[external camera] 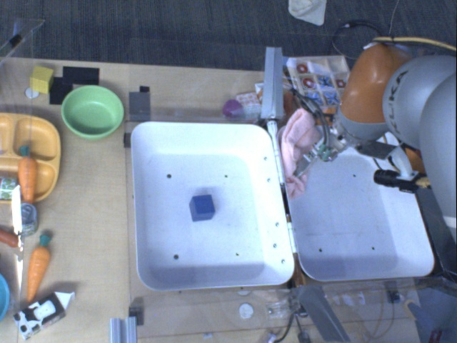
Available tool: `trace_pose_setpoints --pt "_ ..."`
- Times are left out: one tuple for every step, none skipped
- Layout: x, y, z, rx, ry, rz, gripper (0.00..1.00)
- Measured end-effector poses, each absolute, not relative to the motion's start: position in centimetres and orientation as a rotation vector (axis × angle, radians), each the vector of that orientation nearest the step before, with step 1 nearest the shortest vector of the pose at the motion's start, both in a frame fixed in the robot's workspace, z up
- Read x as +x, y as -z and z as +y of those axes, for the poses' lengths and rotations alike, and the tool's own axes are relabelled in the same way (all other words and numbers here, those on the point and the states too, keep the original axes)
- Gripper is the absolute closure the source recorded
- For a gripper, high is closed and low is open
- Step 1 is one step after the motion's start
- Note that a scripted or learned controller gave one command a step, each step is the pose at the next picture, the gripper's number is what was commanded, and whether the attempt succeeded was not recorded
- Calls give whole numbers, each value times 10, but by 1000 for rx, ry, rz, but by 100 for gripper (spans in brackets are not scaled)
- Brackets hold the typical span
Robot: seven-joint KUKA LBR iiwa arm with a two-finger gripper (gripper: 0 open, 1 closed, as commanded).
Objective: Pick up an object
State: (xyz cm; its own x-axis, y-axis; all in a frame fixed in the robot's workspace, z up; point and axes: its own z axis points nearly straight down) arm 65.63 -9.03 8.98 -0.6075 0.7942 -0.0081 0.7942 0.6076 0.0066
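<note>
My pincer (308,161) hangs low over the upper left corner of the right bin (364,220), close to the wall that this bin shares with the left bin (178,156). Directly beside my pincer, on its left, lies a pink cloth (296,138), draped against that shared wall. My fingertips seem to touch the lower fold of this cloth, but I cannot tell if they are spread or pressed together, because they look small and mix with the cloth behind them. I also cannot say that any cloth is between them.

The other possible thing to pick is a blue cube (203,206). It sits well apart from my pincer, down and to the left, on the floor of the left bin, and nothing is around it.

I judge that the task is in its early part. My arm has reached a thing, the cloth, and this is all I can count as done. Nothing is lifted: the cloth rests on the bin and the wall, and the cube lies flat on the floor of its bin. What is left is the main work, that is to close firmly on one thing and raise it free of the bin.
</note>
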Motion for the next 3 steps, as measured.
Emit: trace_pose_setpoints --pt "659 -103 -89 1380 -12 2802 100" --pt "662 -189 -81 1176 -7 2897 100" --pt "667 -204 -110 1238 -5 2873 100"
